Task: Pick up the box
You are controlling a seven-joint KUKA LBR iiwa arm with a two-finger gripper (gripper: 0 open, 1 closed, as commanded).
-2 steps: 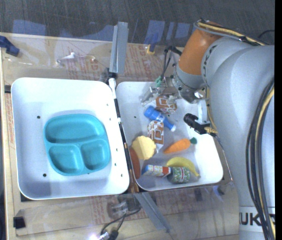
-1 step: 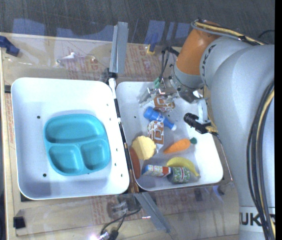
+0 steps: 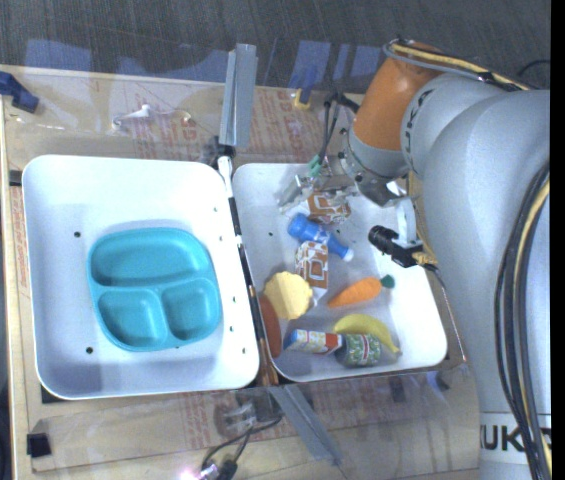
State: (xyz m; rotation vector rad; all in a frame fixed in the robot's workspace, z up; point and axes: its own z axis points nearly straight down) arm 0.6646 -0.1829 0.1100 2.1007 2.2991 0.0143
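Note:
A small brown-and-white printed box [image 3: 328,206] lies in the upper part of the right bin [image 3: 424,320]. A second brown-and-white printed pack [image 3: 311,261] stands just below it, past a blue bottle [image 3: 317,234]. My gripper [image 3: 310,176] hangs at the bin's top left, directly above and left of the upper box, close to it or touching it. The wrist hides how it meets the box. The grey arm with its orange band [image 3: 390,103] comes in from the right.
The right bin also holds a yellow lemon [image 3: 288,294], a carrot [image 3: 355,292], a banana [image 3: 369,327] and a small sauce bottle [image 3: 334,343]. In the left bin [image 3: 52,268] sits a teal divided tray [image 3: 154,286]. A grey divider bar [image 3: 234,93] stands between the bins at the back.

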